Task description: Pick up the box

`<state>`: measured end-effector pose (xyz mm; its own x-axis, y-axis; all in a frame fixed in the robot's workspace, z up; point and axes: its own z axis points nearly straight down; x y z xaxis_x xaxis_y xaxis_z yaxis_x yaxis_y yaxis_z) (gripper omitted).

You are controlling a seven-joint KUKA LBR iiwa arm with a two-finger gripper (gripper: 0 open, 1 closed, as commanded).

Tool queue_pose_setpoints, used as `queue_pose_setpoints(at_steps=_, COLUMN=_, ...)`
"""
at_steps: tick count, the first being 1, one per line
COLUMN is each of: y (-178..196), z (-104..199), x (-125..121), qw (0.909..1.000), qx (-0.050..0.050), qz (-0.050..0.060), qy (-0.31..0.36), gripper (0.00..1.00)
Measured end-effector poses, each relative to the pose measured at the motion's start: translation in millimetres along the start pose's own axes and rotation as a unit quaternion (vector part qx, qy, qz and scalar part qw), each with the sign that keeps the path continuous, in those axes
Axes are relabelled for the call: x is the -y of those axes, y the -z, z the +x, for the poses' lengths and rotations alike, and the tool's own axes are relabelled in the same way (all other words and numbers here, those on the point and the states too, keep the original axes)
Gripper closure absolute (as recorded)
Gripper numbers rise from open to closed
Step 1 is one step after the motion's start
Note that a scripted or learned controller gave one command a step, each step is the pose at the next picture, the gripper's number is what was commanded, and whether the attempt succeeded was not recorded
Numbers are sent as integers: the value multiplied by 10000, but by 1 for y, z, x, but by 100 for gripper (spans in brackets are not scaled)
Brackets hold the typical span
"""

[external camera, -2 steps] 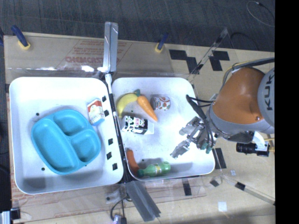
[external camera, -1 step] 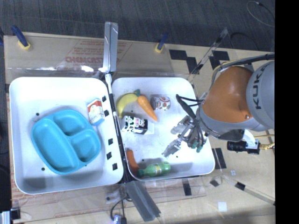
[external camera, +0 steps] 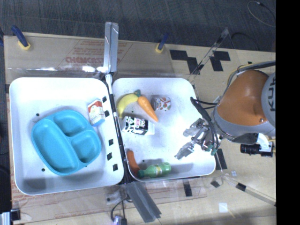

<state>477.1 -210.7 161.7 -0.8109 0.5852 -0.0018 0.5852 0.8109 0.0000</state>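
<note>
A small black-and-white patterned box lies flat in the right bin, near its left wall. A second small carton, red and white, leans at the right side of the left bin beside the blue plate. My gripper hovers over the right part of the right bin, well to the right of the patterned box. Its two fingers are spread open, with only bare bin floor between them.
A banana, a carrot and a small can lie just behind the patterned box. A green bottle and an orange-red item rest along the front wall. A blue divided plate fills much of the left bin.
</note>
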Motion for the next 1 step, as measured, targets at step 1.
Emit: queue_pose_setpoints(at_steps=1, y=66, z=17, x=-24, qw=9997, qx=1, qz=-1, qy=-262, gripper=0)
